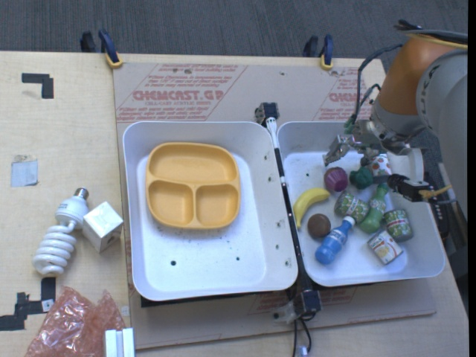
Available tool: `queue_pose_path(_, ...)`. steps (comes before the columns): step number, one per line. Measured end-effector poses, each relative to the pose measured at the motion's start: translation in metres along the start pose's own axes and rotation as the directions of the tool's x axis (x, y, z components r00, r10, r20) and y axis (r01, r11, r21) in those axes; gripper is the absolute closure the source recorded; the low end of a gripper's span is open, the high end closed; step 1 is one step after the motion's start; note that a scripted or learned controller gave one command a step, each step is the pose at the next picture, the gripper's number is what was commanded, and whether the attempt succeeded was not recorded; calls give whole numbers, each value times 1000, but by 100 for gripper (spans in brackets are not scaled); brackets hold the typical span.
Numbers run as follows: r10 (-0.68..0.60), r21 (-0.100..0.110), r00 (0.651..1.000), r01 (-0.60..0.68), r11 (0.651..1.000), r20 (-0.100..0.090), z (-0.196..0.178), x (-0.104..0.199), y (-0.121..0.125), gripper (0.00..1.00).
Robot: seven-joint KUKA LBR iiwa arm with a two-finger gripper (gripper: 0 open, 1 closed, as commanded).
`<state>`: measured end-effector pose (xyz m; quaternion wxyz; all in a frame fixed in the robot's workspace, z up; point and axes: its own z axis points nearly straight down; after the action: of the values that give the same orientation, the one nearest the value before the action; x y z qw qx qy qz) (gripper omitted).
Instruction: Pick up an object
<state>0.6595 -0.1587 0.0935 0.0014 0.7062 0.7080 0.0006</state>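
Purple ball (335,178) just below end effector (355,149).

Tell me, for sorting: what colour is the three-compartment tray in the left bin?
Yellow-orange three-compartment tray, camera view.

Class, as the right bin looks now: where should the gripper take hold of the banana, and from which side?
Grip the banana across its middle, coming straight down from above. It lies flat and curved near the bin's left wall, with bare floor on its left, while the brown ball and purple ball crowd its ends.

Grey arm (446,88) with orange band, black cables looping alongside.
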Motion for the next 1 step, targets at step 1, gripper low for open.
queue_pose_path(1,-6,3,1000,6,1000,-19,0,-27,-23,0)
